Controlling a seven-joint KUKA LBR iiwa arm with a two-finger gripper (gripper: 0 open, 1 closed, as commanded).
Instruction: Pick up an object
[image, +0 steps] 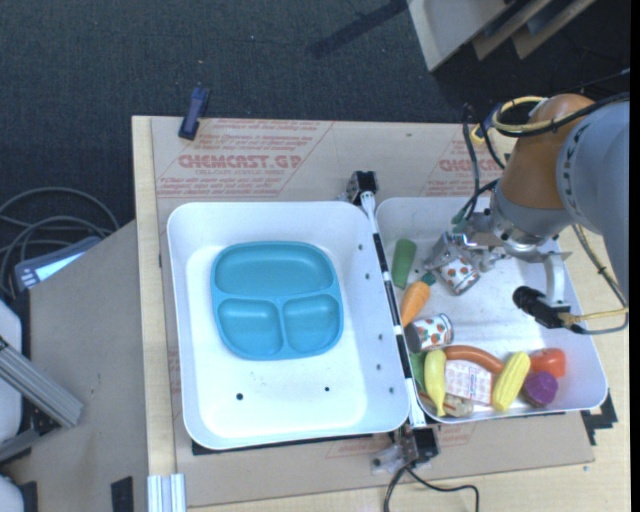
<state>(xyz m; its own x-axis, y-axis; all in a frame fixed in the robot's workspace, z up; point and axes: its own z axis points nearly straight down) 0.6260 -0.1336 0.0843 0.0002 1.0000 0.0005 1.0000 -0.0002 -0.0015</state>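
Note:
The right bin (500, 215) holds several toy foods. A green cucumber (403, 261) and an orange carrot (414, 297) lie along its left wall. A small white piece with red spots (458, 276) sits in the middle of the bin. My gripper (462, 252) hangs directly over this spotted piece, at or just above its top. Whether it grips the piece is unclear. The grey arm with its orange band (535, 165) comes in from the upper right.
A spotted cup (432, 330), a sausage (470, 356), a banana (434, 378), a corn cob (512, 380), a purple piece (541, 388) and a red piece (550, 362) crowd the right bin's front. The left bin (200, 400) holds a blue divided plate (277, 299).

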